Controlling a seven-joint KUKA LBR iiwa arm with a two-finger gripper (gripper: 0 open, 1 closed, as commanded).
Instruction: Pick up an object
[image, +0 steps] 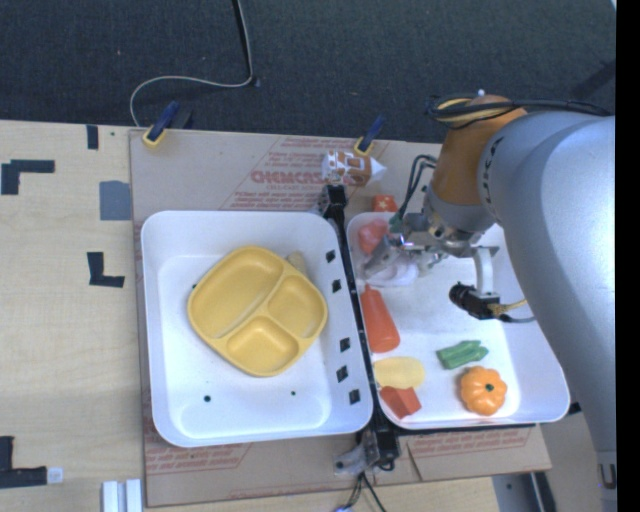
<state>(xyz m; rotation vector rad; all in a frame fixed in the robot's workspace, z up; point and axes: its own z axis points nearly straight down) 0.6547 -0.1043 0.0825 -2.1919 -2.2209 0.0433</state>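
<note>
The gripper (395, 255) sits low in the upper part of the right bin (530, 350), just right of the divider between the bins; we cannot tell how it is set, since blur and glare hide it. Nothing we see counts as a held object.

We judge this the reaching or grasping step, with the pick not yet made. Closest to the gripper is a pinkish-red piece (372, 234) at its upper left, then the orange carrot-like piece (379, 320) just below it. Further down the frame lie a yellow piece (399, 372), a red block (401, 401), a green pod (461, 353) and a small orange pumpkin (482, 389). The left bin (165, 300) carries a yellow divided plate (257, 310).

Next, we think, the move calls for settling squarely over one piece, closing on it and lifting straight up.
</note>
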